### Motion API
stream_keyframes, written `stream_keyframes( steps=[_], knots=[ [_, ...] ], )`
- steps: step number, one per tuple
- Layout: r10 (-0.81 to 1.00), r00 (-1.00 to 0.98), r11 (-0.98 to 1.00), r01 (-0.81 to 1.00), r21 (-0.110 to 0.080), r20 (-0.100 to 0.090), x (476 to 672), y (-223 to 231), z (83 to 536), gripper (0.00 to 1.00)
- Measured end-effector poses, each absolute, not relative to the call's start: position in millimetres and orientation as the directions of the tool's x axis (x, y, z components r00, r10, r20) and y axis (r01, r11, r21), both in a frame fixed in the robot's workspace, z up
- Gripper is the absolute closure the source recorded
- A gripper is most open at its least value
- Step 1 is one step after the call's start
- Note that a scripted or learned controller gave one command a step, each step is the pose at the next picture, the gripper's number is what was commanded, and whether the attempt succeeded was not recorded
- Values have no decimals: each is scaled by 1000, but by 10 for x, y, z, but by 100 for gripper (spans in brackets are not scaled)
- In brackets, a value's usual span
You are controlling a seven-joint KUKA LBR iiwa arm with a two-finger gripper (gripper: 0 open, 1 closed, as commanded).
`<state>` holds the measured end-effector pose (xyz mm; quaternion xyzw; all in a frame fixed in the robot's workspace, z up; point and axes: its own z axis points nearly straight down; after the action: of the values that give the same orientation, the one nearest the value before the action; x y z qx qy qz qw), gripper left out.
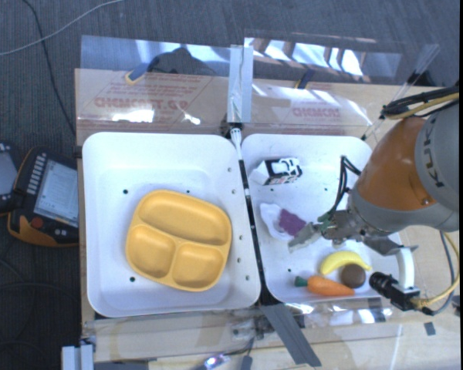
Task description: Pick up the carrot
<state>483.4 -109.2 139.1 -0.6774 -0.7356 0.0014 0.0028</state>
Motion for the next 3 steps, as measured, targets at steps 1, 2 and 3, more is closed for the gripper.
stream_keyframes(
  steps=[1,2,3],
  knots=[
    [1000,-18,18,1000,5,1,4864,-1140,899,0],
    [992,-126,126,992,-2,-4,4857,-1129,3381,0],
    [997,-74,74,997,-5,1,4842,-827,2191,0]
  ],
)
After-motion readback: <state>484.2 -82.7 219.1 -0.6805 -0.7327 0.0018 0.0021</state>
